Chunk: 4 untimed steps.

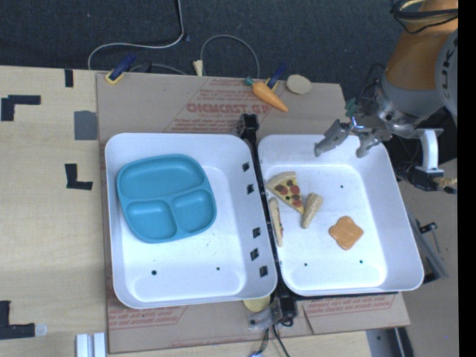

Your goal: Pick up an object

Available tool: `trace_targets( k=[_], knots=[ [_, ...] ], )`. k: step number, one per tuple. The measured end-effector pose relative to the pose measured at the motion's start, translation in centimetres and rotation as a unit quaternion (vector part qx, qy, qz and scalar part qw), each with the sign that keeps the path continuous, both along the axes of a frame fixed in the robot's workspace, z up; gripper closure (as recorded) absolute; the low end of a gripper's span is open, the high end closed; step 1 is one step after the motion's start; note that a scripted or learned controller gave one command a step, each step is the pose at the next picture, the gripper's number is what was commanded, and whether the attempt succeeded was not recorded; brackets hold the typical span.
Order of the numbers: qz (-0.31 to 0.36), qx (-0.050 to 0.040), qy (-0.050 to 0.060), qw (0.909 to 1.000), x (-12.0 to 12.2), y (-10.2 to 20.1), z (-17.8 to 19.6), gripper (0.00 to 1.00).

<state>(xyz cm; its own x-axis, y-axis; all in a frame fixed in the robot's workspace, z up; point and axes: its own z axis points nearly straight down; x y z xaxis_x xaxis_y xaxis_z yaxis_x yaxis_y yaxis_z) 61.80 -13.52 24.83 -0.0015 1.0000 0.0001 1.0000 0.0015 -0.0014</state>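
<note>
My gripper [344, 146] hangs over the far edge of the right bin [372, 274], its two fingers spread open with nothing between them. Below it in that bin lie a toy pizza slice [287, 189], a pale corn-like piece [311, 209], a thin tan stick [276, 222] along the left wall, and an orange-brown nugget [346, 233]. The nearest of these, the pizza slice, lies well down and to the left of the fingers.
The left bin [186, 281] holds a blue divided plate [166, 197]. A toy carrot [268, 95] and a beige round piece [299, 85] lie on the cardboard behind the bins. Cables run along the back. Black clips join the bins in the middle.
</note>
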Motion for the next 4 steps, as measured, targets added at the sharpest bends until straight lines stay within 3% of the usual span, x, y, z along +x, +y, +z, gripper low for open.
trace_targets(
  k=[1,2,3,4],
  knots=[
    [0.002,0.0007,0.002,1.0,-0.2,5.3,-6.8,0.0],
    [-0.002,-0.0023,-0.002,1.0,-5.9,2.8,-16.6,0.0],
    [0.002,-0.0012,0.001,1.0,3.4,3.7,-16.3,0.0],
    [0.0,-0.0015,-0.002,1.0,2.8,4.0,-16.2,0.0]
  ],
)
